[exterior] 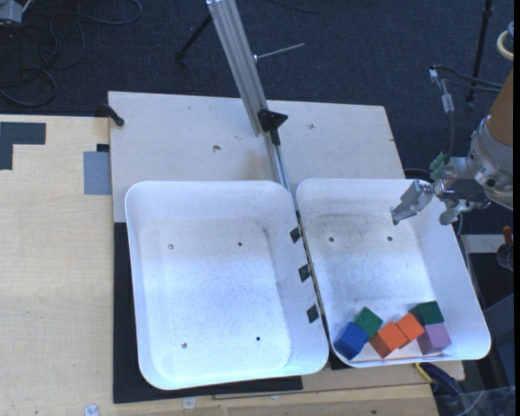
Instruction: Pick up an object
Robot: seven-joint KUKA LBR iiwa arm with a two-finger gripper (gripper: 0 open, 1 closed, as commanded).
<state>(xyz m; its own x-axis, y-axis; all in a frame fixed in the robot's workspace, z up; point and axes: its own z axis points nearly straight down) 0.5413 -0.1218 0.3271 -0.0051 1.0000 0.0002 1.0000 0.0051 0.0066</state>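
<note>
So here's the setup: two shallow white bins sit side by side on the bench point(199, 137), and all the stuff worth grabbing is bunched in the near corner of the right bin point(455, 258). I count a blue block point(351, 340), two green ones (a green block by the blue one point(368, 321) and a darker green block point(429, 312) further right), two orange blocks point(399, 333) pressed together, and a purple block point(433, 339). They're all touching or nearly so, probably because the bin floor slopes a bit toward that edge and things slide into a heap.

The left bin point(156, 232) has just a speckled floor with a few small holes.

The claw point(426, 202) hangs over the far right part of the right bin, near its rim, well apart from the pile. It carries nothing; one grey finger pokes out to the left, but whether the fingers are spread or pinched I honestly can't tell from this angle. The arm comes in from the right, so parking there makes sense as a hover spot before dropping in.

My guess: the pick hasn't really begun. The tight clustering is the annoying bit, since the fingers need a gap on both sides. The blue block at the pile's left end looks the most exposed.
</note>
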